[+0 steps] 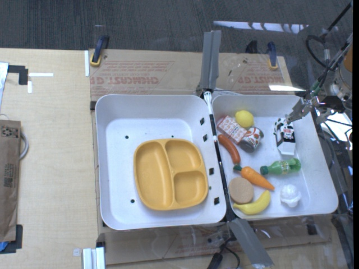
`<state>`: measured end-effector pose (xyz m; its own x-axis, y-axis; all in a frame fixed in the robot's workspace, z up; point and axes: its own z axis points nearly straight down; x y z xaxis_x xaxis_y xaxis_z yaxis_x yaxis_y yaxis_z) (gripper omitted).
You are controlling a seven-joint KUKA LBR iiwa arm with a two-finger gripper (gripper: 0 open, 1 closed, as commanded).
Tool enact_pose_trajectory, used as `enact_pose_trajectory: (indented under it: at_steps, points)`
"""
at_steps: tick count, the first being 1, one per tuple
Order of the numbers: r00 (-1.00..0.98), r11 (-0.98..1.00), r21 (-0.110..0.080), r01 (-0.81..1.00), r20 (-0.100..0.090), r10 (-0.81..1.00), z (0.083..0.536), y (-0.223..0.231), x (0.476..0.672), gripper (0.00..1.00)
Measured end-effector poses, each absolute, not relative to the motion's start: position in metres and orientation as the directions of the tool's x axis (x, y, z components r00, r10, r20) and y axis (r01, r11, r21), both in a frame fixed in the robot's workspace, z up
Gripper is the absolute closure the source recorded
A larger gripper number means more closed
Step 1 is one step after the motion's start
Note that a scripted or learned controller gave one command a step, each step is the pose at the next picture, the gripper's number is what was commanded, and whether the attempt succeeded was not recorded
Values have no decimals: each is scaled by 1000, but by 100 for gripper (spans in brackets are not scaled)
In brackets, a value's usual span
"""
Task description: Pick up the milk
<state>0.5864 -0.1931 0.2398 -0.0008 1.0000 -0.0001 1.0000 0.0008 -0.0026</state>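
The milk (285, 137) is a small white carton with black cow patches. It stands upright near the back right of the right bin (328, 203). My gripper (295, 114) hangs just above and behind the carton's top, at the bin's far right wall, reaching in from the right. Nothing shows in its grasp, and the carton rests on the bin floor.
Around the milk lie a green bottle (280, 166), a white ball (290, 195), a carrot (257, 176), a banana (252, 205), a round biscuit (241, 190), a sausage (229, 148), a can (252, 139), a red packet (231, 128) and a lemon (244, 117). The left bin (112, 150) holds a yellow divided plate (171, 172).
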Motion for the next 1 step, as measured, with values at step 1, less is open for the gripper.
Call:
enact_pose_trajectory:
  at_steps: [1]
  points:
    - [117, -117, -10, 993, 10, 993, 108, -215, 576, 0]
